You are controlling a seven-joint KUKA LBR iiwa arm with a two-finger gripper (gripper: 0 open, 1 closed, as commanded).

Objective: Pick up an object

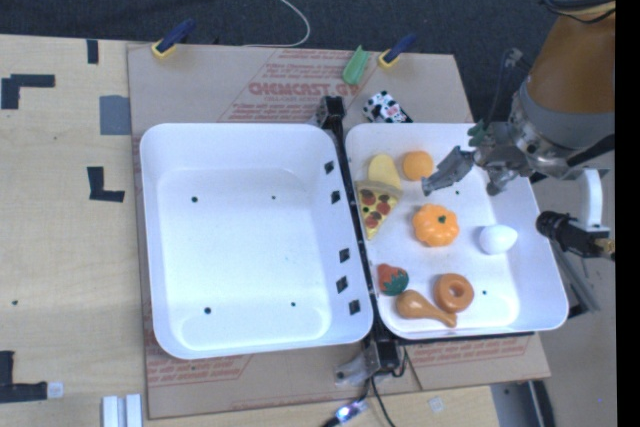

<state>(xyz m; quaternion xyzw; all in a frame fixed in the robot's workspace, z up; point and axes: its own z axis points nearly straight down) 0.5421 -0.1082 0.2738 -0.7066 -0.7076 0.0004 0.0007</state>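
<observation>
Just below the end effector (468, 167) sits a ribbed orange pumpkin (436, 225).

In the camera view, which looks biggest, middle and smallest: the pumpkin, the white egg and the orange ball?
Largest to smallest as they look in the camera view:
1. The pumpkin, clearly the biggest.
2. and 3. The white egg and the orange ball look about the same size, so I won't rank those two.

Grey arm (560, 120), orange band, dark metal wrist.
</observation>
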